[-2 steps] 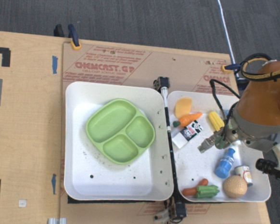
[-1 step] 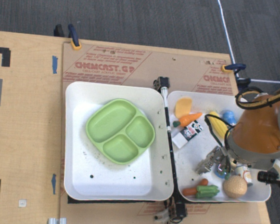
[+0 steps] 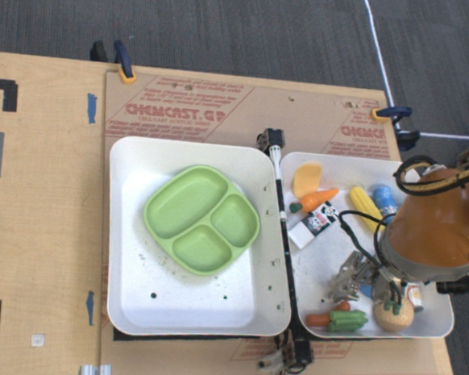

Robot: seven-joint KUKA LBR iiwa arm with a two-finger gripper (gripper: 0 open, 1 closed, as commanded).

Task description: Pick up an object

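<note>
Gripper (image 3: 355,281) hangs low in the right bin (image 3: 442,324), lower right of frame, above the green vegetable toy (image 3: 348,319); grip state unclear. Approach step; next comes closing and lifting.

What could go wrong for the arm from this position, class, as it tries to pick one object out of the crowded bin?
1. The gripper is low in the right bin, where a green vegetable toy and a beige round toy lie near it; it might nudge them rather than grasp one.
2. The corn toy, carrot toy and small carton lie near each other, so a grasp there may catch two.
</note>
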